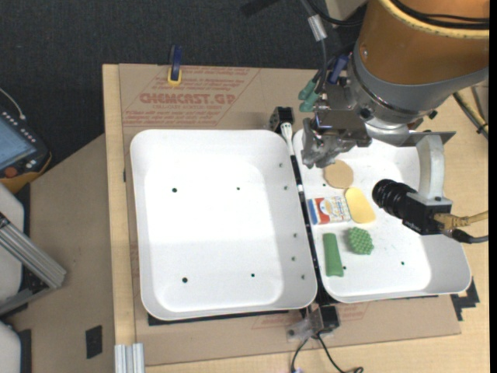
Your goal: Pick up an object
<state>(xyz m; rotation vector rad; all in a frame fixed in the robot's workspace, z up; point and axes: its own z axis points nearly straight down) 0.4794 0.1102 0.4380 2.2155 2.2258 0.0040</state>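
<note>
Your arm point(419, 45) reaches over the right bin point(446, 274); the left bin point(217, 224) lies beside it on the bench point(93, 208). Your fingers point(322, 150) hang at the tan disc point(339, 176); open or closed, you cannot tell. Below lie a yellow block point(360, 206), printed card point(328, 209), green stick point(332, 254) and green ball point(359, 241).
</note>
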